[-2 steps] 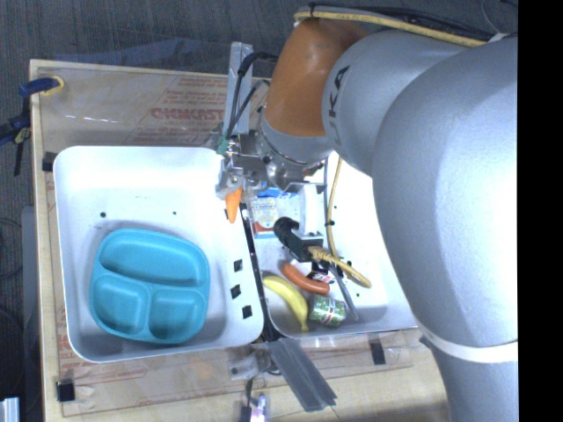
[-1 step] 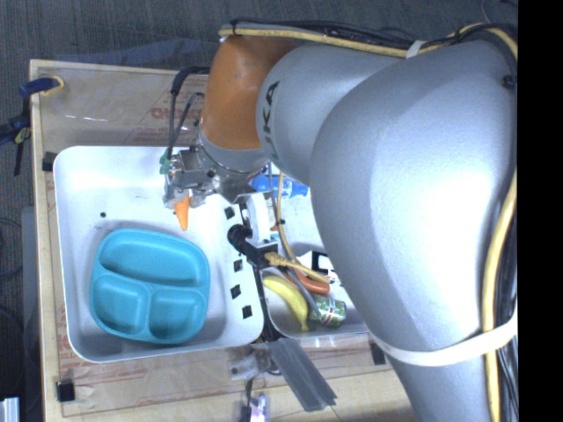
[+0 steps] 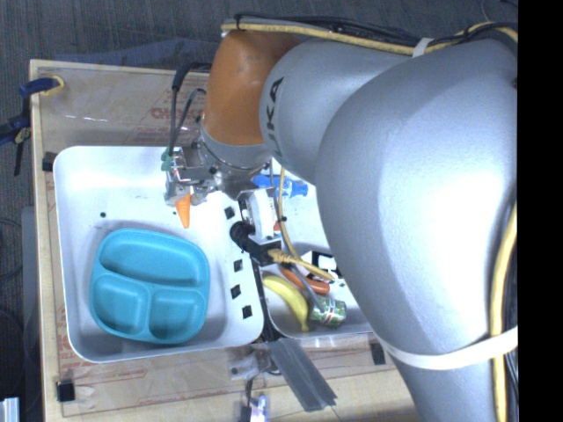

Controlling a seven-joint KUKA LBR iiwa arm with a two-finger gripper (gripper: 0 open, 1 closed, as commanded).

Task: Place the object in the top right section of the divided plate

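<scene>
While the gripper [image 3: 183,185] hangs over the left bin [image 3: 75,170], a small orange object [image 3: 184,211], carrot-like, pokes out just below its tip; looks pinched betw the fingers, so I'd call the tool clenched on it. Right under and a bit left of the tool sits the blue divided plate [image 3: 151,284], w/ one long section and two smaller ones. Behind the tool, past the bin wall, the right bin [image 3: 295,331] has a banana [image 3: 293,299] and a small can [image 3: 328,310]. Judging by size, the object is light, stiff, prob smooth plastic, could slip or pivot. Best hold is across its thicker upper end, not the taper
</scene>
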